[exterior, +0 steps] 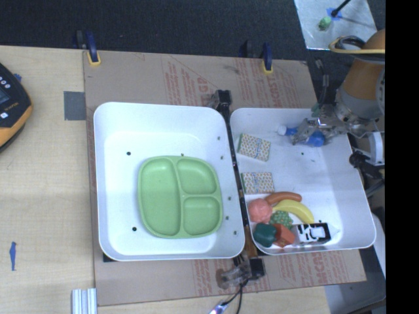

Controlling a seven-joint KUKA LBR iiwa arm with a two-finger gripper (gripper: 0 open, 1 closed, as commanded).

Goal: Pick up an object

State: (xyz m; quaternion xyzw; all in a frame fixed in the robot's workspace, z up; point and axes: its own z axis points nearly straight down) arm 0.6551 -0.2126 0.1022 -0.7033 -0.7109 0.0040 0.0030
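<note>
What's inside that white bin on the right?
The right bin holds two patterned cards, plus a pile of toy food in its near corner: sausage, banana, something pink and green. Whatever lies beneath the pile is covered.

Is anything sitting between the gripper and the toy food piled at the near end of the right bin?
Nothing visible blocks it. The gripper is at the far end of the right bin; bare white floor lies between it and the banana. The two patterned cards sit off to the left.

Single fixed overhead camera – angled down at two shallow white plastic bins (105, 175) side by side, from moderate height.
</note>
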